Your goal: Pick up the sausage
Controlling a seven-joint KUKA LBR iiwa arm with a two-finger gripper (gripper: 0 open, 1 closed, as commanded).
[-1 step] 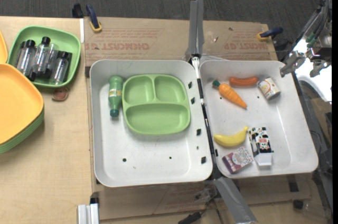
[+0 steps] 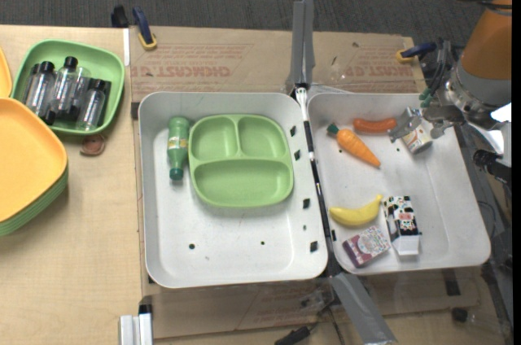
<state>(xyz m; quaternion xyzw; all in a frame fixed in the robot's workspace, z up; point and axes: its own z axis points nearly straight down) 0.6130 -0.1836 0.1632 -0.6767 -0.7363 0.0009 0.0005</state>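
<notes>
The sausage (image 2: 374,124) is a short orange-red link lying flat near the far edge of the right bin (image 2: 456,250). My gripper (image 2: 413,133) hangs low at the sausage's right end, just beside it, on the grey arm with the orange band coming in from the right. An orange carrot (image 2: 359,146) lies at a slant just in front of the sausage, close to its left end.
The right bin also holds a banana (image 2: 356,211), a small printed carton (image 2: 402,226) and a purple packet (image 2: 366,246) toward the front. A green divided plate (image 2: 241,159) and a green bottle (image 2: 177,146) sit in the left bin (image 2: 236,254). Yellow plates (image 2: 28,168) and a green tray of bottles (image 2: 69,87) stand at the far left.
</notes>
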